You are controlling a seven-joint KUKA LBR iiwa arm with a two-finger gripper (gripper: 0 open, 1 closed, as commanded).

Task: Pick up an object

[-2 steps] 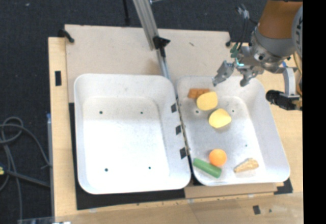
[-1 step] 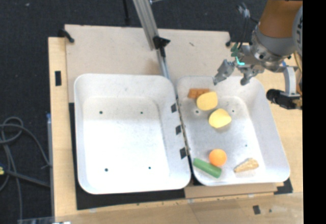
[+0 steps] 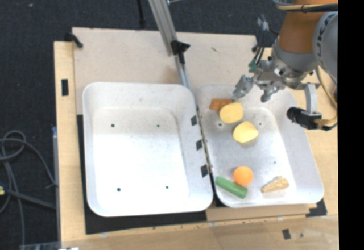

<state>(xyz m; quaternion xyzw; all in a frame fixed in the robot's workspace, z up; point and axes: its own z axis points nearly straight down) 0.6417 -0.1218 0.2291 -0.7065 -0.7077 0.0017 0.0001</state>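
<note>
Hand hanging spread over the far end of the right bin, nothing in it yet

Camera view: the hand (image 3: 254,91) sits above the far edge of the right bin (image 3: 296,146), fingers apart with nothing between them. Closest targets are two pale yellow lumps, one (image 3: 231,112) near the bin's far-left corner and another (image 3: 245,132) just beside it toward the middle, with a small brown piece (image 3: 219,104) touching the first one at the rim. My worry: those three are packed tight, so a finger coming down could land on a neighbour and shove things around instead of closing on one. The rounded lumps also look like they'd squirt out. The orange ball (image 3: 243,175), green stick (image 3: 231,187) and tan wedge (image 3: 274,184) sit along the near edge.
</note>
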